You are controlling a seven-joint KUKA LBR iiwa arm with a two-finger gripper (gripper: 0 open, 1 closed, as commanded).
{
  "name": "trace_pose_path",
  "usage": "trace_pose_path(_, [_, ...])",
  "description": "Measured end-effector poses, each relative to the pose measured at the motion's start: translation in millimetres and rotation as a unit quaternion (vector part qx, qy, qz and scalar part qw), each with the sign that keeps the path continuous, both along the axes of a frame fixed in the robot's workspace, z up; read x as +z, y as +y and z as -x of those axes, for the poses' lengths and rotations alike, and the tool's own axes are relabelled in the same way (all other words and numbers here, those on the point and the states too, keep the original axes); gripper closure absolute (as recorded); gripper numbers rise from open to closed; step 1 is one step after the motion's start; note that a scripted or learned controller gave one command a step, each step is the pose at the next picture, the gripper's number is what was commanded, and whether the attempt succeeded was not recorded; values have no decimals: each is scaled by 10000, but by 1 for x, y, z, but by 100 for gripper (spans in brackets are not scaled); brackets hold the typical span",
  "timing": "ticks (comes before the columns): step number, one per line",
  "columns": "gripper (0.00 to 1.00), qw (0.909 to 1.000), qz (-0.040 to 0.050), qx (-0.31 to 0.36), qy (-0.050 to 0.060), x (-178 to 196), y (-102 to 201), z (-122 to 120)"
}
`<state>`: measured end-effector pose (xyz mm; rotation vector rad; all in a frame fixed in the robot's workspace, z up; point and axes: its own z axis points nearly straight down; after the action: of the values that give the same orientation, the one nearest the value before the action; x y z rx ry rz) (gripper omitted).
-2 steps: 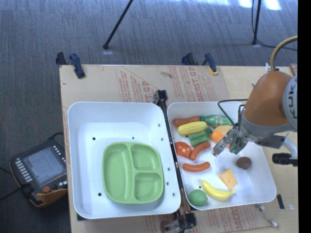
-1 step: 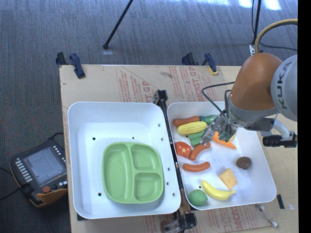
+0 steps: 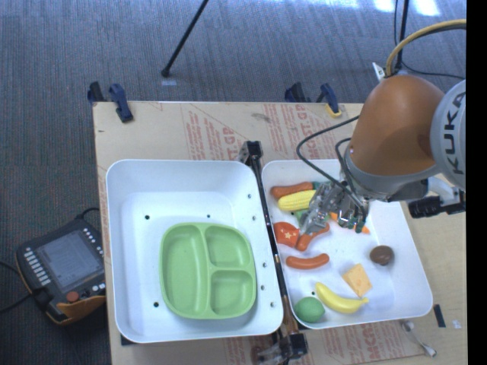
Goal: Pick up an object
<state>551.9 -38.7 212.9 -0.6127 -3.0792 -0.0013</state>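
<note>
Over the right bin (image 3: 415, 276), hand (image 3: 329, 213) low among toy food, grip state unclear.

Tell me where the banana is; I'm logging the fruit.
The banana lies near the front edge of the right bin, between the lime and the cheese wedge.
</note>
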Motion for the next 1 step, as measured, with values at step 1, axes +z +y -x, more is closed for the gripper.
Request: trace_pose_path(1, [100,10000,-6,-26,7,8,0,-1])
